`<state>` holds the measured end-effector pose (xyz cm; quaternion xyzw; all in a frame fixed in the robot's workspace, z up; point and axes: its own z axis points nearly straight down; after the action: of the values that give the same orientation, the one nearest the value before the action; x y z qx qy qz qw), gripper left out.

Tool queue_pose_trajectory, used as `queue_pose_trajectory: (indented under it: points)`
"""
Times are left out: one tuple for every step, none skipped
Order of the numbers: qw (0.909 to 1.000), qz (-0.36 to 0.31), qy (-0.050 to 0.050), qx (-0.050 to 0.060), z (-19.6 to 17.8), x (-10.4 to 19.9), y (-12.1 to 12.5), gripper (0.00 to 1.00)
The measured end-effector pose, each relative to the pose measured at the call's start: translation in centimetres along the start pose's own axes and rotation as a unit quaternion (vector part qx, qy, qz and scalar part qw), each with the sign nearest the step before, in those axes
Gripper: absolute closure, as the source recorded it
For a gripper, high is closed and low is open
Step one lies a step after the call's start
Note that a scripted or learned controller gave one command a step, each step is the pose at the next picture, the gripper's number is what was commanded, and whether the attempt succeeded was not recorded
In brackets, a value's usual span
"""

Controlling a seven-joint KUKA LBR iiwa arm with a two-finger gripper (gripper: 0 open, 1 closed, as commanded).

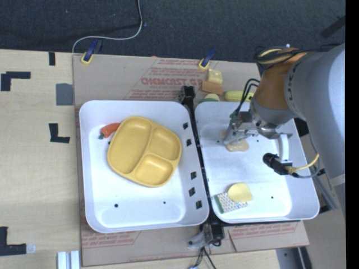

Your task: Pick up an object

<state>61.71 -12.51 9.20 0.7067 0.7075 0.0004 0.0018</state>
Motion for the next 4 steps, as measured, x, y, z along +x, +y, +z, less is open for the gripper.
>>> queue_pose_trajectory:
  points:
    - [1.0000,0.000,-0.001,-0.009,0.1,0.0,-1.5,1.00]
    - [1.0000,0.001,0.001,0.003,-5.3,0.2,-7.3,1.00]
    - [1.0000,0.000,0.001,0.003,-5.0,0.2,-7.1,0.00]
    - [1.0000,-0.001,-0.001,-0.001,0.7,1.8,-1.2,0.00]
